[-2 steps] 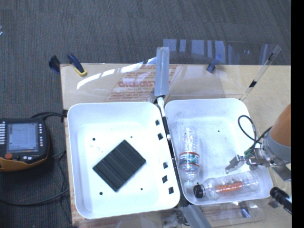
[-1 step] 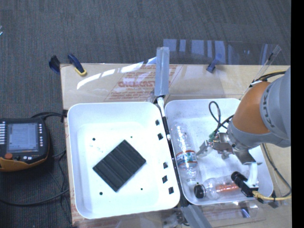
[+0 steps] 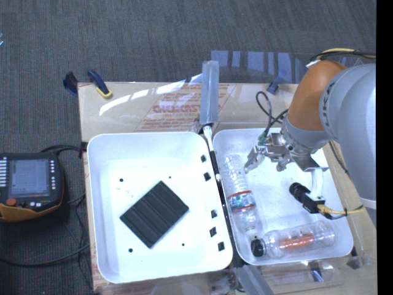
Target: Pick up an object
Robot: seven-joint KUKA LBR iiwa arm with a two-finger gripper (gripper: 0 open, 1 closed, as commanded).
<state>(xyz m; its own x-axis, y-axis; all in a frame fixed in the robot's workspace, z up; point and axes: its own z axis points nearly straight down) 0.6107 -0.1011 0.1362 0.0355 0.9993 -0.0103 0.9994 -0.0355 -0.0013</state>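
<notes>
End effector [image 3: 268, 157] hovers just right of the water bottle [image 3: 239, 191]

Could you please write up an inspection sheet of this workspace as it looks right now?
Surface: bench carrying a left bin and a right bin side by side.
Job's things: black pad lying flat in the left bin; water bottle along the right bin's left wall; second bottle lying along its near edge.
Clutter: nothing seen.
Gripper: gripper above the right bin, beside the water bottle's upper end; finger state unclear, nothing visibly held.
Cables: yellow-tipped cable from a black fitting on the arm; dark cables on the floor.
Surroundings: teach pendant on the carpet at left; clamps on the bench's far left corner.
</notes>
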